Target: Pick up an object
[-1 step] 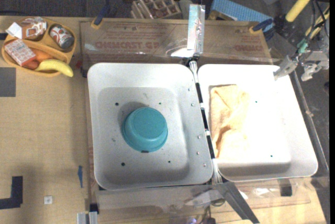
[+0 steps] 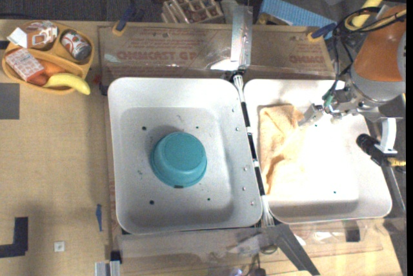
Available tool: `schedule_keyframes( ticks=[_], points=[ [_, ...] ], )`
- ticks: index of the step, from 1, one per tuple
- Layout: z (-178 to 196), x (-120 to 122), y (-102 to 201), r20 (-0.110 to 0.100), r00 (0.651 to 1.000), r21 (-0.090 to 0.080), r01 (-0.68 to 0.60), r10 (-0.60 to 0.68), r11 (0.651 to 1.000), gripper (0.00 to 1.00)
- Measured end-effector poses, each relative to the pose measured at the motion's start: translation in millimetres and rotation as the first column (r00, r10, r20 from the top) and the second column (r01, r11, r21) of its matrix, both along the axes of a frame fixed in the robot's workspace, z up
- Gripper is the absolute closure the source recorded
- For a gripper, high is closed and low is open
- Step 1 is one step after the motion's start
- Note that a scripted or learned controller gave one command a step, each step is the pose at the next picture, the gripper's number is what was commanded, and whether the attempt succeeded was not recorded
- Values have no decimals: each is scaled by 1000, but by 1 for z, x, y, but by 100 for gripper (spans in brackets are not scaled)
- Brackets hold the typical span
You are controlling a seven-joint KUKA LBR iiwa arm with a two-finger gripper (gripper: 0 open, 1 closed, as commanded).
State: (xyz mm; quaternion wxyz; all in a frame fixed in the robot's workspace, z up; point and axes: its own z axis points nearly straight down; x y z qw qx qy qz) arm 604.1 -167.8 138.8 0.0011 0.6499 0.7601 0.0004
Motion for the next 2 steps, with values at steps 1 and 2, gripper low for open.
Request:
schedule_keyframes(
  ticks=[1,2],
  points=[
    [-47,54,59,12,1000,-3,-2,2,1000,0],
    [-36,56,59,17,1000,-2,-4,4,1000,100]
  ],
)
